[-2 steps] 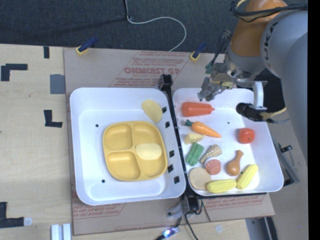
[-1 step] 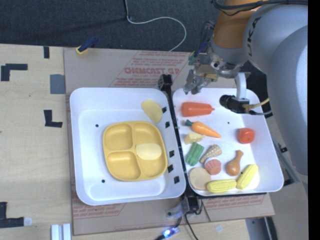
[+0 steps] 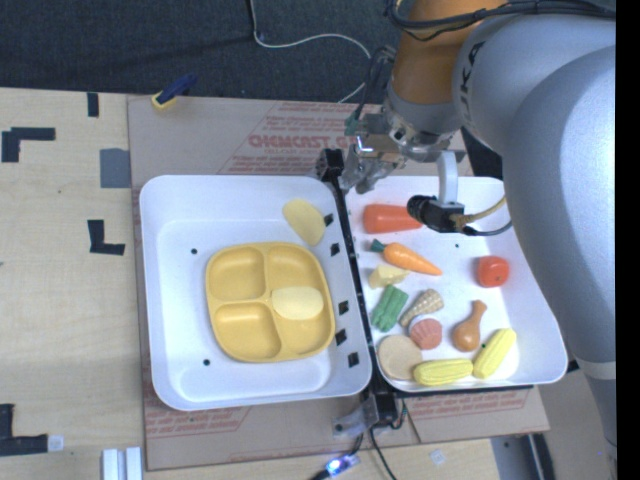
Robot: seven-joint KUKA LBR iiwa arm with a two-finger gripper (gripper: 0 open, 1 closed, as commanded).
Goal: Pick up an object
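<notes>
Closest to the lens, looming at the right: grey arm (image 3: pixel 560 118) with its orange band (image 3: pixel 440 8), reaching in over the far edge of the right bin (image 3: pixel 535 313). Gripper (image 3: pixel 362 168) poised above that bin's far left corner, right at the seam between the two bins; open or closed, cannot tell from this angle, and nothing seen caught in it. Just near side of the gripper, inside the right bin: red-orange sausage (image 3: pixel 388 218), lying crosswise, beside a black fitting (image 3: pixel 435 213) on the arm's cable. Next toward the camera, a carrot (image 3: pixel 410 258), tip pointing right, and below its leafy end a small pale yellow piece (image 3: pixel 385 278). Well to the right, alone: red tomato (image 3: pixel 492 270). Further forward, a cluster: green pod (image 3: pixel 390 308) leaning against a beige ear (image 3: pixel 422 308), pink slice (image 3: pixel 426 333), brown drumstick (image 3: pixel 468 328), yellow corn cob (image 3: pixel 495 353), yellow banana (image 3: pixel 442 372) along the near wall, tan round biscuit (image 3: pixel 398 355) touching it. Across the seam, in the left bin (image 3: pixel 165 268): yellow divided plate (image 3: pixel 250 308) with a pale oval piece (image 3: pixel 298 303) in one compartment, and a yellow lemon wedge (image 3: pixel 305 220) just beyond the plate's far corner. Under both bins, brown cardboard (image 3: pixel 230 128) on the bench.
</notes>
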